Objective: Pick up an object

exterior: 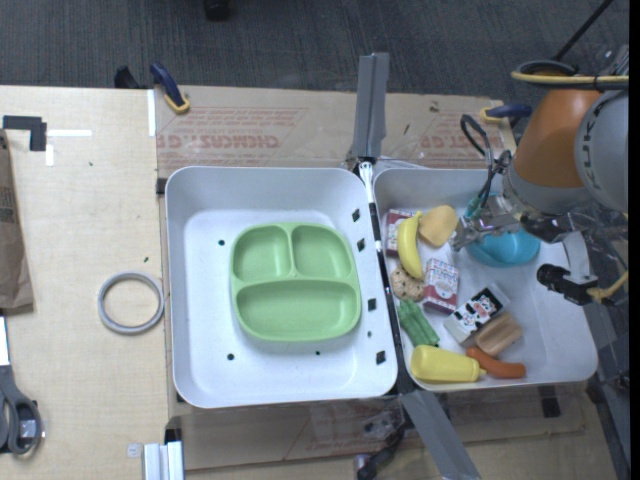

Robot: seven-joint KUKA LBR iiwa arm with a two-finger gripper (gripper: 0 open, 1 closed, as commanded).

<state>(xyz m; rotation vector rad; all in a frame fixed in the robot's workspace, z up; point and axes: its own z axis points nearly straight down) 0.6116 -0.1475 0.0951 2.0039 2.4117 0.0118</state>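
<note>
Glossy white bins (190,298): smooth green 3-part tray (295,283), curved banana (408,245).

Left bin (190,268) holds a green divided tray (295,283). Right bin (560,348) is cluttered: banana (408,245), yellow block (443,365), carrot (497,366), blue bowl (508,248), small packets. Gripper (478,220) is low over the right bin's back, beside the blue bowl and a yellow potato-like piece (438,225).
</note>
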